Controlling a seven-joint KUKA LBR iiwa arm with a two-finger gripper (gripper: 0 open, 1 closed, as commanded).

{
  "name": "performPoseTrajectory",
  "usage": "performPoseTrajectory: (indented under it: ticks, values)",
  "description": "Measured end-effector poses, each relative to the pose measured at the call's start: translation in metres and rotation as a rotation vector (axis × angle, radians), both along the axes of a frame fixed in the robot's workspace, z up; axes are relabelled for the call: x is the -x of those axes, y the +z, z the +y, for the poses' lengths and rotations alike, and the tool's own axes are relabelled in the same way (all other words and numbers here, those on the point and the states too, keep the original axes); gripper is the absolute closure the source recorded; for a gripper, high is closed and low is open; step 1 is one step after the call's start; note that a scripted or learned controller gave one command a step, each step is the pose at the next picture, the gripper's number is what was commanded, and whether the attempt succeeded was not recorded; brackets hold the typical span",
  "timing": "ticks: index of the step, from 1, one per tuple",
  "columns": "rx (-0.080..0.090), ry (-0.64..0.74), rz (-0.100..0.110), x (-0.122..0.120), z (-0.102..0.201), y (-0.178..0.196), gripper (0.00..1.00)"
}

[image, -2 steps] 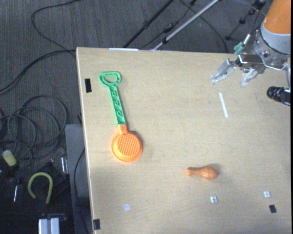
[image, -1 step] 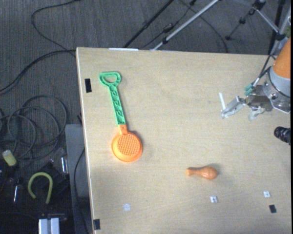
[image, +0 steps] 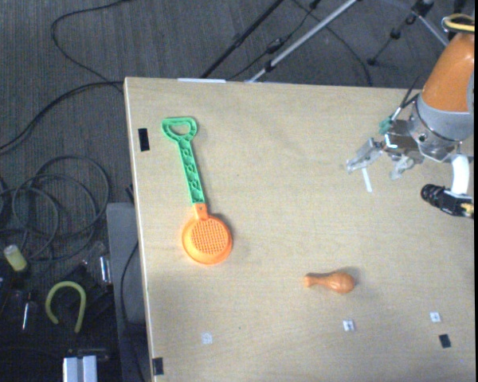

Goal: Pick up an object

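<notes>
Camera view has your gripper (image: 372,168) at right with its fingers spread, nothing in them. Strainer (image: 197,205) lies well off to the left, small orange gourd (image: 331,282) sits nearer, below.

A: Arm (image: 450,78) is cut off at the right edge.
B: The gripper (image: 378,164) is small and blurry, can't read its grip.
A: Small marks (image: 348,325) on the board, too tiny to identify.
</notes>
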State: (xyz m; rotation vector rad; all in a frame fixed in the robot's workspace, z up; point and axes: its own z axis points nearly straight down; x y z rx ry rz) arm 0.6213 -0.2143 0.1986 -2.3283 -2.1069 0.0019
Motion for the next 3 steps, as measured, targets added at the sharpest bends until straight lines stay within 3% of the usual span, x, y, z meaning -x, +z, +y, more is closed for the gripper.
performPoseTrajectory:
  ticks: [1,2,3]
  values:
    - [0.004,0.076,0.000,-0.047,-0.003,-0.042,0.00]
    - [0.001,0.406,-0.001,-0.048,0.013,-0.115,0.00]
    - [-0.001,0.784,-0.004,-0.048,0.080,-0.114,0.00]
